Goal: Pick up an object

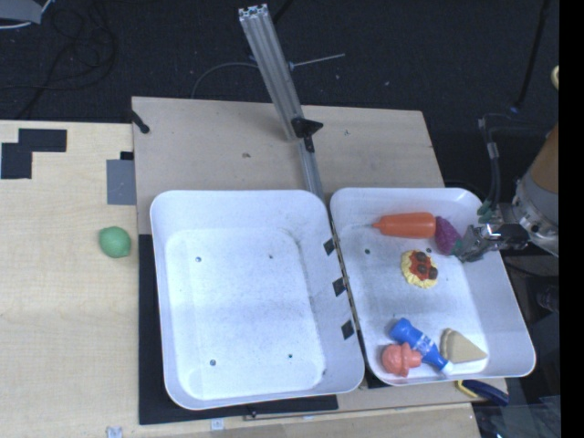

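Pick not yet made — the gripper sits at the right bin's edge with nothing visibly in it.

In the camera view, you see the gripper (474, 243) low over the right bin (497, 286), just beside the purple piece (446, 234) and the orange carrot (405, 224); whether its fingers are spread or closed, you cannot tell. The yellow pizza toy (420, 269), blue toy (418, 339), pink toy (398, 359) and beige wedge (462, 346) all lie in the bin — so grasping and lifting remain.
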Action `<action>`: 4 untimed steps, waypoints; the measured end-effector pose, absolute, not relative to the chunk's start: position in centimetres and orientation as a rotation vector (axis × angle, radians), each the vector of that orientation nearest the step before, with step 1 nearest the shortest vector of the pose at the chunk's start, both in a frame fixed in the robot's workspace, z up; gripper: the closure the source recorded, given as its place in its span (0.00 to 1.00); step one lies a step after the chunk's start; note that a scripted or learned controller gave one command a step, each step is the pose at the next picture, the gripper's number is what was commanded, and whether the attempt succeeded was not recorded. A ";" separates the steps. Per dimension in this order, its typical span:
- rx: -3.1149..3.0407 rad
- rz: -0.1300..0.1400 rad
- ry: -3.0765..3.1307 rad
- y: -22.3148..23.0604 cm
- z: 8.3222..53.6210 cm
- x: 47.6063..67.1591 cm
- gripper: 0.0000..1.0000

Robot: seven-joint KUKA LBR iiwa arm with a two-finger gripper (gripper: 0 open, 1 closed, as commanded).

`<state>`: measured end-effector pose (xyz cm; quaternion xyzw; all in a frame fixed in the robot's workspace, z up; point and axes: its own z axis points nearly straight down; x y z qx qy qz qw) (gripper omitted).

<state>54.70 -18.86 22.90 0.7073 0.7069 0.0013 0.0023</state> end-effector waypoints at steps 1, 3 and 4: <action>2.222 0.000 2.220 -18.9 23.8 54.7 1.00; 2.219 0.000 2.226 -8.7 22.1 57.2 1.00; 2.219 -0.001 2.226 -3.7 21.3 57.8 1.00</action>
